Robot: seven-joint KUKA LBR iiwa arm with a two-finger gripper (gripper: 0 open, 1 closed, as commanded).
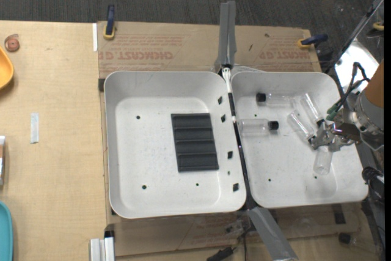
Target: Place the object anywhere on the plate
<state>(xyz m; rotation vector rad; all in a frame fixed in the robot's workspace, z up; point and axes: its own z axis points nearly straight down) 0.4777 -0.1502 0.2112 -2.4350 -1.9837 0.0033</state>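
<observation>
two shallow white bins sit side by side on the worktop (55, 101). the left bin (122, 131) holds a black ribbed plate (194, 142) lying flat near its middle. the right bin (269, 183) holds several clear plastic tubes: one with a black cap (272, 97) near the back, a second capped tube (258, 126) close to the dividing rim, and a loose cluster of clear tubes (303, 112) toward the right. the gripper (324, 142) hangs low over the right side of that bin, with a clear tube (322, 160) just beneath it. whether the fingers are wide or closed, or pinching that tube, i cannot tell.
</observation>
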